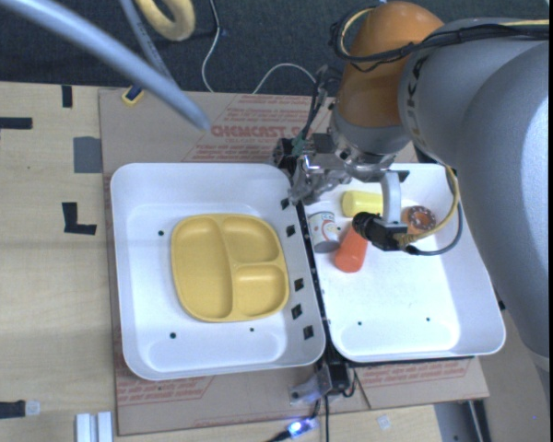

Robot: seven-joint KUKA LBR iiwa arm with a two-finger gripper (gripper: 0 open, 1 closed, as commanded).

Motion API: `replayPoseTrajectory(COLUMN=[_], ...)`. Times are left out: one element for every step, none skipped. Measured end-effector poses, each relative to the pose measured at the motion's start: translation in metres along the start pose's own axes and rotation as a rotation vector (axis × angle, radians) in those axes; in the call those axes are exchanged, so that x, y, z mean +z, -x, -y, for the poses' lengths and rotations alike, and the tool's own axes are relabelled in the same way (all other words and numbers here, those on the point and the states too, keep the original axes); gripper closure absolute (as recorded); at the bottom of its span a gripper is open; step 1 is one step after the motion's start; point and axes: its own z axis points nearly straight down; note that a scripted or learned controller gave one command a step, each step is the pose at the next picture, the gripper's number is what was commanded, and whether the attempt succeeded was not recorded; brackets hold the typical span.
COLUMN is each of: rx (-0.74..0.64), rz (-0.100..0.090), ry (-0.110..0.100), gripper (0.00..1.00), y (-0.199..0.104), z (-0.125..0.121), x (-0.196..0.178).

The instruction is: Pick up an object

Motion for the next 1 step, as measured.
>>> replayPoseTrajectory(rx=[0.001], rz=[0.001], ry=[0.001], gripper=[1.0], y=[-0.0464], z=[-0.0143], x=[0.004])
